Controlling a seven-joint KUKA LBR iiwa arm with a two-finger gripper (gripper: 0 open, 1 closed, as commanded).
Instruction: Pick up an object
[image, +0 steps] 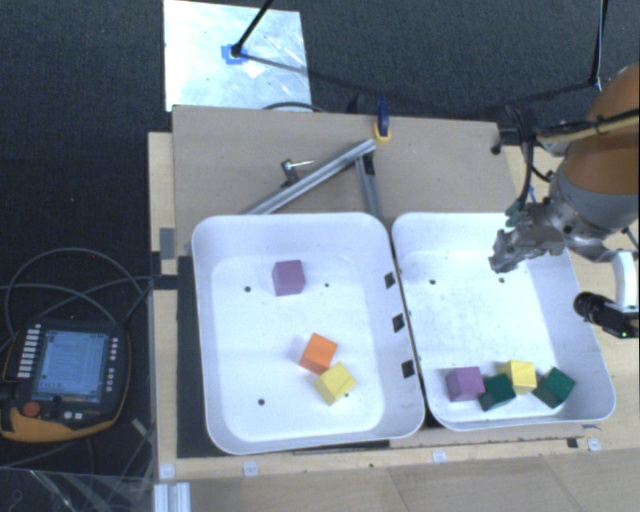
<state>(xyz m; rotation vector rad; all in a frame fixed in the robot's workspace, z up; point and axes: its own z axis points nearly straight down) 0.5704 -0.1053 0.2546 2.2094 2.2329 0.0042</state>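
My gripper (505, 256) hangs over the upper right part of the right bin (440, 240), well above its floor, with nothing visible under it. Along that bin's front wall lie a purple cube (464, 382), a dark green cube (496, 391), a yellow cube (522, 375) and another dark green cube (554, 386). In the left bin (215, 300) a purple cube (288, 277) sits toward the back. An orange cube (319, 352) and a yellow cube (336, 383) touch each other near the middle front.
A metal bar (310, 178) lies slantwise on the brown board behind the bins. A teach pendant (62, 378) with cables rests on the floor at the left. A black fixture (603, 314) juts beside the right bin's right wall.
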